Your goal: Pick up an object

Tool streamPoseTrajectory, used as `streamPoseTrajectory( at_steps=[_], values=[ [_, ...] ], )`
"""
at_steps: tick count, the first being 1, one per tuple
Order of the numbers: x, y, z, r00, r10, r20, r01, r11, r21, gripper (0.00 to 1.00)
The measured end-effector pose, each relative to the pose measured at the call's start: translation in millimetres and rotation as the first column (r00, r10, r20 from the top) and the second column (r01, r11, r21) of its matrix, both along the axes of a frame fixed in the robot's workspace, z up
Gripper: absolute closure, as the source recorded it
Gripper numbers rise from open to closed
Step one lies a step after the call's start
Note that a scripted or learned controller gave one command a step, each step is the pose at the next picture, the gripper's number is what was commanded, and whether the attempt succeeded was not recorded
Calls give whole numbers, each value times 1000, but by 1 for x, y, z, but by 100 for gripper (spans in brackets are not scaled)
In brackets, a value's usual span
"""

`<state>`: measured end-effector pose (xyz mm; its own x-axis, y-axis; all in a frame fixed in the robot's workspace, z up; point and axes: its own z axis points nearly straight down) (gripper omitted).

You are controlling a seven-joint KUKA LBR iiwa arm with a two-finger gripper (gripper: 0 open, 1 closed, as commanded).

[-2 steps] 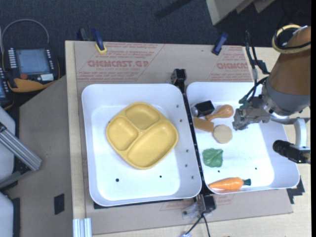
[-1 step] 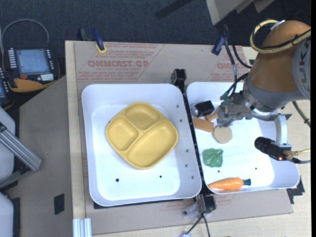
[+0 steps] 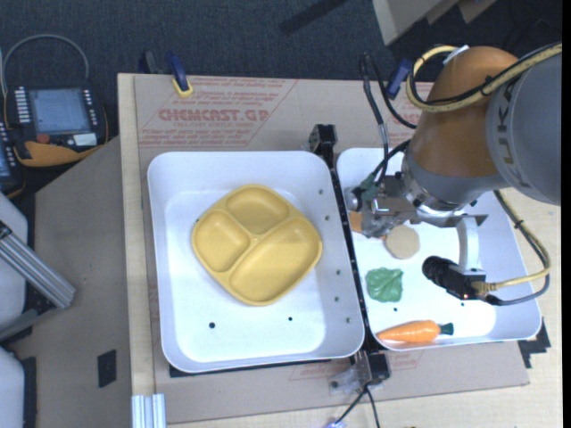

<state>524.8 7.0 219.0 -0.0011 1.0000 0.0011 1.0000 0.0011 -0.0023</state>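
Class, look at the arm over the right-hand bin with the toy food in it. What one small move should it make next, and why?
Probably a short drop straight down. The tool sits low over the right bin, just above and left of the pale round piece, nearer to it than to the green leaf or the carrot. Nothing visibly sits between its fingers yet, so closing in on that nearest piece seems the sensible step.

The arm (image 3: 526, 105) is thick, rounded and grey, with faint dark lettering along its side. Above the wrist sits a wide, glossy orange band (image 3: 464, 105). Below it comes a grey collar, then a cluster of metal and black parts at the pincer (image 3: 379, 212). Black cables loop from the wrist, and yellow cables run along the arm. A black, cylinder-shaped piece (image 3: 451, 277) hangs from a pale bracket, with a yellow cable leading off it.
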Motion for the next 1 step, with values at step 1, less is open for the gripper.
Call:
streamPoseTrajectory(
  at_steps=[1],
  values=[
    [-11,50,-5,1000,3,-1,-3,1000,0,100]
  ],
)
